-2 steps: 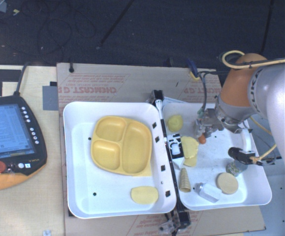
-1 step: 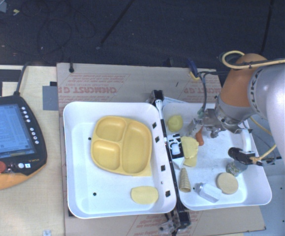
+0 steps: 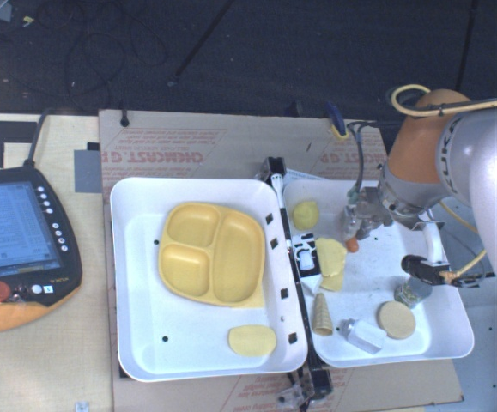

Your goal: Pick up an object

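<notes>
Overhead, end effector [image 3: 357, 223] low in right bin [image 3: 454, 333] beside orange piece [image 3: 352, 245], finger opening indiscernible

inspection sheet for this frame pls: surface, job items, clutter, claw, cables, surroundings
Surface: two white bins, left bin and right bin, on a cardboard sheet.
Job's things: right bin has yellow ball, yellow block, small orange piece, cone, tan disc, grey piece.
Clutter: left bin has divided yellow plate, yellow oval.
Claw: claw over right bin, holding nothing visible.
Cables: yellow loop.
Surroundings: teach pendant.
</notes>
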### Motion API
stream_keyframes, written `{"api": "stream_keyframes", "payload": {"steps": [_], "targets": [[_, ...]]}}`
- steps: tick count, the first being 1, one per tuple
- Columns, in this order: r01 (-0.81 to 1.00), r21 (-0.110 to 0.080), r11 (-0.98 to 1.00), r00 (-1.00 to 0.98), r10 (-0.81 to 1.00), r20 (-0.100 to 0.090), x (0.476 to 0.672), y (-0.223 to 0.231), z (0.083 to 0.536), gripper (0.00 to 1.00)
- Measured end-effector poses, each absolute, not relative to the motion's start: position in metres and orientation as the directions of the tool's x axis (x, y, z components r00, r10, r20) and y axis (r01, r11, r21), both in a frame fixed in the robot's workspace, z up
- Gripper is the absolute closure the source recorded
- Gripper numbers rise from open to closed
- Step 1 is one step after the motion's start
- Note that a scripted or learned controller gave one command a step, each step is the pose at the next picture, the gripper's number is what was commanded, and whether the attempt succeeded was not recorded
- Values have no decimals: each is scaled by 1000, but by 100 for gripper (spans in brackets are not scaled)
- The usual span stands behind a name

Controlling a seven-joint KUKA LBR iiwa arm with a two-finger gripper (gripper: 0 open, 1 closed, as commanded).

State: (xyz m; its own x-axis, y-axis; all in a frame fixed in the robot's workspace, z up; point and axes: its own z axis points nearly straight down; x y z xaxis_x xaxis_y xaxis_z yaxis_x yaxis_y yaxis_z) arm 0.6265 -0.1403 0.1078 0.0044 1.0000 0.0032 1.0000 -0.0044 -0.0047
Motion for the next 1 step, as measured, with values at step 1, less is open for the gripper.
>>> {"api": "stream_keyframes", "payload": {"steps": [1], "targets": [[1000, -5, -4, 5, 1000, 3, 626, -140, 107, 0]]}}
